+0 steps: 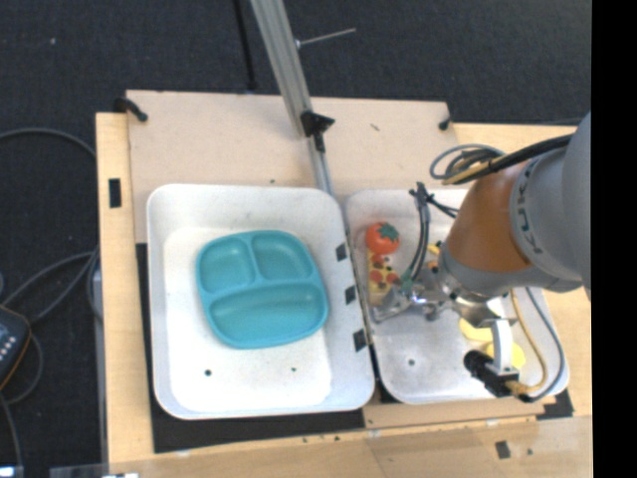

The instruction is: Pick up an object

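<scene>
A pale wooden tabletop [239,142] stands on dark, speckled carpet [119,28] — black cables [45,147] loop over the floor at the left. A grey metal rail [282,48] slants down from the top edge — light is even.

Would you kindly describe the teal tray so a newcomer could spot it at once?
Two white bins sit side by side; look in the left bin. The teal tray lies flat near its middle, with three compartments, the one big coloured thing there, unlike the small red and yellow toys in the right bin.
</scene>
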Controlling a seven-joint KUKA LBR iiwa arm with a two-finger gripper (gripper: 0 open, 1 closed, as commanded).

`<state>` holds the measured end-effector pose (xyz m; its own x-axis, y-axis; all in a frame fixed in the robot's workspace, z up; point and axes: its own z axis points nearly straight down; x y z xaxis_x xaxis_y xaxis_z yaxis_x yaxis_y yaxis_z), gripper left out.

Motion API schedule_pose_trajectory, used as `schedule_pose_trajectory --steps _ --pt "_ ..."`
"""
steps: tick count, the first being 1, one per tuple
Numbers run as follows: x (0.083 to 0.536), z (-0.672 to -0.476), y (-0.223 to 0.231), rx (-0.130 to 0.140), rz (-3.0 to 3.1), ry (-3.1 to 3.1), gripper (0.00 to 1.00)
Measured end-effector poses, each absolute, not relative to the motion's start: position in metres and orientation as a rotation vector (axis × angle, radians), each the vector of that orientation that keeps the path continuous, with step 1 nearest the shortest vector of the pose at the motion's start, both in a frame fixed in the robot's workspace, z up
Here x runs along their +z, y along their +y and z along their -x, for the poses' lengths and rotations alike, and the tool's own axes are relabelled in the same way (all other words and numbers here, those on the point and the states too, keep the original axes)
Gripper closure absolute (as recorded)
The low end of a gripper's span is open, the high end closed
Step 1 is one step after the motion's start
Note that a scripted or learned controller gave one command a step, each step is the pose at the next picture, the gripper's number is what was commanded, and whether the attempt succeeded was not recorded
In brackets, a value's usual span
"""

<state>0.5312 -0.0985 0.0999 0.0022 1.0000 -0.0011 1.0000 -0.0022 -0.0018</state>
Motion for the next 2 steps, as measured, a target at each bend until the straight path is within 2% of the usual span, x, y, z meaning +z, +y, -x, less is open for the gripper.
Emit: schedule_pose_trajectory --steps 1,2 --pt "0.112 -0.533 -0.099 -0.004 2.232 -2.215 1.0" --pt "0.172 -0.535 -0.109 -0.006 2.233 -2.22 1.0"
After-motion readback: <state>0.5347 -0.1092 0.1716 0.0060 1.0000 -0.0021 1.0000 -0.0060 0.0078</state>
